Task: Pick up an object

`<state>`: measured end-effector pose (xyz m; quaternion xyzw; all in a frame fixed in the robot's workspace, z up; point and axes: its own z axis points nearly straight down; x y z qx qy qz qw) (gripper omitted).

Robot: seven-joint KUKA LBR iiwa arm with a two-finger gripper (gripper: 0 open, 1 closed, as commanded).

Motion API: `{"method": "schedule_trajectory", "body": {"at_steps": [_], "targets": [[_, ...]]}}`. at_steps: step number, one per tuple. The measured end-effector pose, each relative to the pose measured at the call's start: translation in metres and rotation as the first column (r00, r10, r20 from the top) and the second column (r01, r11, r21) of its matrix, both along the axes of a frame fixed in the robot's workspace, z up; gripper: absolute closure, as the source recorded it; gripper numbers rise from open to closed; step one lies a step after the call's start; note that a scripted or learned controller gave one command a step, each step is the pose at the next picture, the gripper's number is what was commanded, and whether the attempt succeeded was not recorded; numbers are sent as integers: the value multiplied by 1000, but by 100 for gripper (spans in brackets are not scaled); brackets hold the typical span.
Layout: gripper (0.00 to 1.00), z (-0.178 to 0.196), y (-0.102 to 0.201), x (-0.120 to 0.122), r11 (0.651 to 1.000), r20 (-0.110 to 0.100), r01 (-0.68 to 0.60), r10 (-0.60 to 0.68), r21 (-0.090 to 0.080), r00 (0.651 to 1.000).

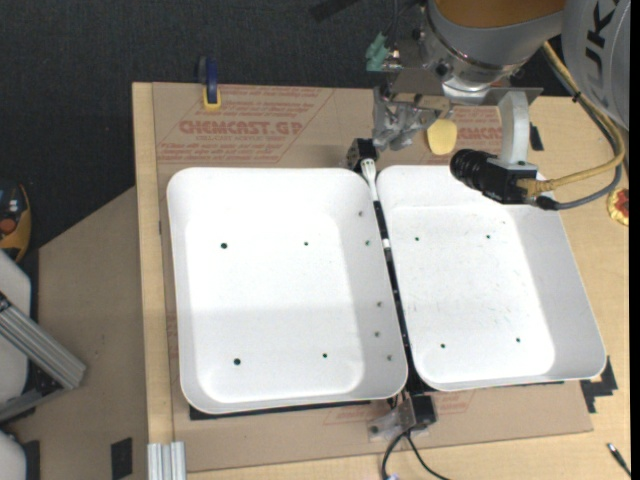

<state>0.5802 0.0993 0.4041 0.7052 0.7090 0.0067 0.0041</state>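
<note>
A small pale yellow object (441,135) shows at the back of the bench, just past the far rim of the right bin (575,298). My gripper (398,131) hangs right beside it on its left, under the orange band of the wrist, above the gap between the two bins. Whether the yellow object touches the gripper or lies behind it, I cannot tell. The wrist hides the gripper's upper part.
The left bin (178,218) and the right bin show bare white floors with small dark dots. A black cylinder (488,176) with a yellow cable juts from the arm over the right bin's far rim. A blue clamp (209,76) stands at the board's far left.
</note>
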Motion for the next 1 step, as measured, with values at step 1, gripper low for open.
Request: {"method": "schedule_trajectory", "body": {"at_steps": [1], "targets": [[100,-108,32,42,1000,-28,2,-3,-5,1000]]}}
